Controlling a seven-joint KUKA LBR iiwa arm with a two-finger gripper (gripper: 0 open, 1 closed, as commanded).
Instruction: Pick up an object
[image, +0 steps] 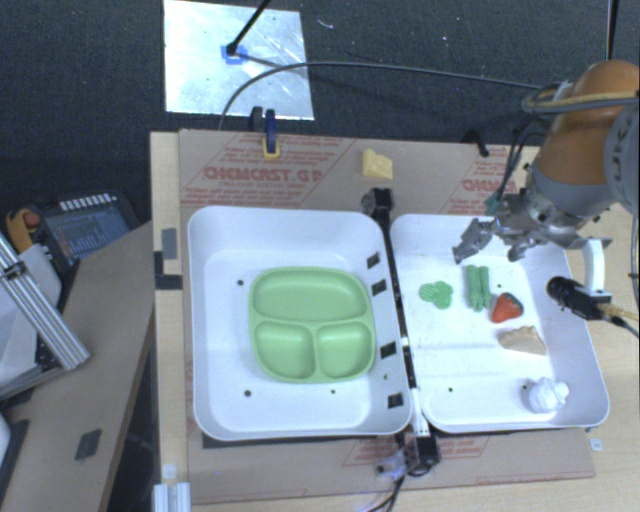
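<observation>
- Two white bins sit side by side on the bench: the left bin (215, 330) holds a green tray (310, 324) with three compartments, and the right bin (460, 395) holds the small objects.
- Nearest the camera, at about five o'clock in the right bin, lies a white lump (543, 395); its shape is hard to make out against the white floor.
- Just beyond it, toward three o'clock, lies a tan wedge (523, 340), its pale edge blending into the bin.
- Touching or just beside the wedge at its far side is a red strawberry (507, 307).
- At nine o'clock from the strawberry, close beside it, stand two green sticks (479, 287), lying lengthwise away from the camera.
- Farther toward nine o'clock, apart from the sticks, is a flat green clump (436, 293).
- A black part (575, 297) juts over the bin's three o'clock rim; what it belongs to cannot be told.
- Over the bin's far side, about one o'clock, hangs the gripper (493, 243), above the far ends of the sticks. Its fingers are spread, with nothing between them.
- Behind it the arm (585, 130) is cut off by the picture's right edge.
- Beyond the bins, at twelve o'clock, a yellow block (377, 164) rests on the cardboard.
</observation>
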